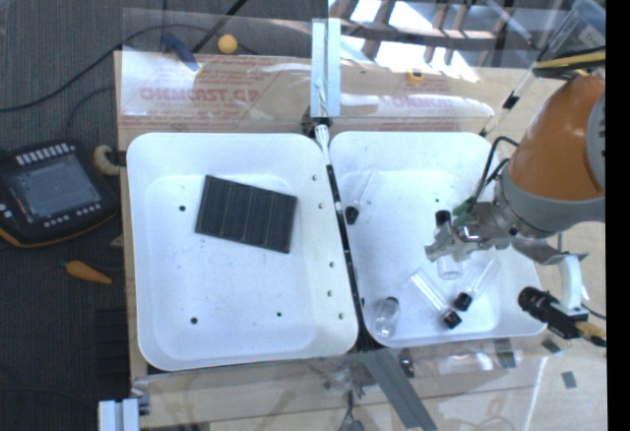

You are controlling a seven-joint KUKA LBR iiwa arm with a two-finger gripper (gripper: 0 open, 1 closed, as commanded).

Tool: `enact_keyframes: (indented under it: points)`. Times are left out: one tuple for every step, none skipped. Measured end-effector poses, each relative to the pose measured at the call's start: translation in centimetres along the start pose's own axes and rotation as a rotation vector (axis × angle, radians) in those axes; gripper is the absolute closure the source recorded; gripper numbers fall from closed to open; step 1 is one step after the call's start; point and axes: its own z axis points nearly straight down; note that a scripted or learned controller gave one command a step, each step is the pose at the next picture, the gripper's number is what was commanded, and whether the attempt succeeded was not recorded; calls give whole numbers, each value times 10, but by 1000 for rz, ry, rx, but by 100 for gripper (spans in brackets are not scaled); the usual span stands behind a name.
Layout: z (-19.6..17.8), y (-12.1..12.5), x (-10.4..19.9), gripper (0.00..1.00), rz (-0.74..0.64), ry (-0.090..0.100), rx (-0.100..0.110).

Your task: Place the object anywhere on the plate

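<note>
The arm enters as a bulky rounded segment, its upper shell a saturated orange, smooth and glossy, with a pale highlight along the top. Below the orange sits a grey collar (matte, slightly darker at its lower rim) that narrows toward the wrist. A thin black cable loops off the orange shell's left side and runs down to the wrist. The tool is a cluster of small silver-grey metal parts with a black fitting on top; its finer details are too small to make out.
</note>
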Motion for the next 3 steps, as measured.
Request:
enact_keyframes:
  points:
    - [-114,43,12,100,-849,-6,-3]
    - [-166,84,44,100,-438,-6,-2]
    - [-223,165,82,100,-60,-8,-1]
